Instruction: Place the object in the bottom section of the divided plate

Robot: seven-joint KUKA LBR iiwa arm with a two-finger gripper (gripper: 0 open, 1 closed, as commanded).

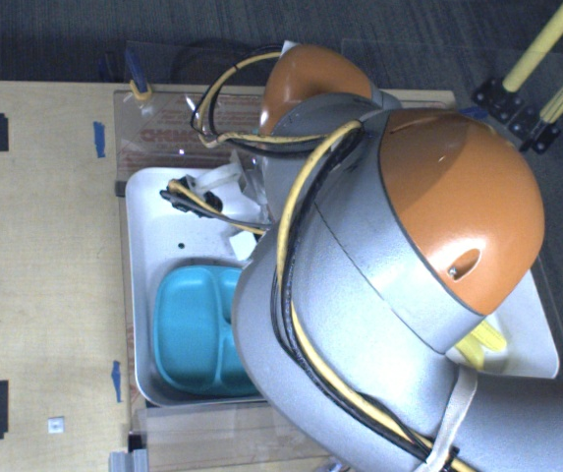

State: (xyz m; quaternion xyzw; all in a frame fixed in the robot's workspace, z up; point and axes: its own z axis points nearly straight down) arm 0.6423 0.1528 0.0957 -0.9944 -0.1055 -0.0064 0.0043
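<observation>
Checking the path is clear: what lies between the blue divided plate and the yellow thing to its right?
The grey arm overlies that whole stretch in the camera view, from blue divided plate to yellow thing; what's beneath is hidden.

Smooth blue plastic divided plate (pixel 193 327); glossy white bin (pixel 148 224); pale matt wood bench (pixel 45 264); satin grey arm (pixel 360 293).

The light was bright and even, falling from above. Soft white glare lay on the orange cap (pixel 458 195) of the arm (pixel 360 342), with a dull sheen on its grey shell. The white bin (pixel 148 214) was nearly washed out. The arm shaded the right side of the blue plate (pixel 188 327). The tabletop (pixel 45 264) was flat-lit and the floor (pixel 261 8) dim. The arm, near the lens, looked slightly soft.
</observation>
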